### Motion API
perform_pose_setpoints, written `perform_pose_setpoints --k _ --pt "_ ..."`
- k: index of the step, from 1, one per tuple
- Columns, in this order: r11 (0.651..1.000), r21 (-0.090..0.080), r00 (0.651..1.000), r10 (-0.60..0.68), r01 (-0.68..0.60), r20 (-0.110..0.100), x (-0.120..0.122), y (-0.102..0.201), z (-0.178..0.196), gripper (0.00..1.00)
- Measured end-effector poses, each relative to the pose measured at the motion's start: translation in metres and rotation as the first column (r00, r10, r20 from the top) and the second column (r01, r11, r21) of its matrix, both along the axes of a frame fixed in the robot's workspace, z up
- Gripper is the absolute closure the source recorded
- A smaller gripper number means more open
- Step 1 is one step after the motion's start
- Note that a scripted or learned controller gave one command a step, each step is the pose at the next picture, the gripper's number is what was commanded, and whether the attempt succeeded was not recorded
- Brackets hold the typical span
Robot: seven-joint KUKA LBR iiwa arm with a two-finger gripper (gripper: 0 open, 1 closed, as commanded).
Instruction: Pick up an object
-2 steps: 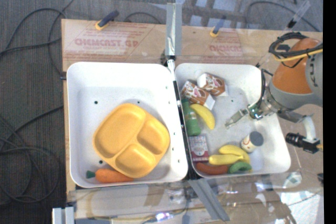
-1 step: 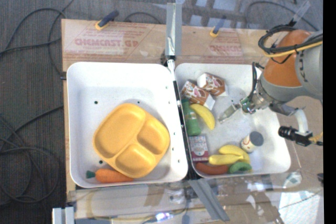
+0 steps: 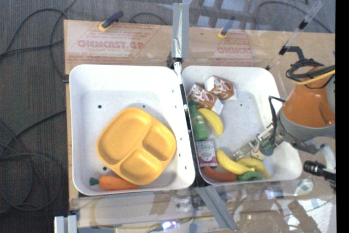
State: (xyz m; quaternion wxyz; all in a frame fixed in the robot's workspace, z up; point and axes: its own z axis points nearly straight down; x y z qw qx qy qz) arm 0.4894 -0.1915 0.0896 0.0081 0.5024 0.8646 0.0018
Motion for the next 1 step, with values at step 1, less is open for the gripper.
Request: perform_pose_setpoints --k 1 --pt "1.0 0.004 1.0 0.0 0.0 -0.005 0.0 0.0016 0.0059 1.0"
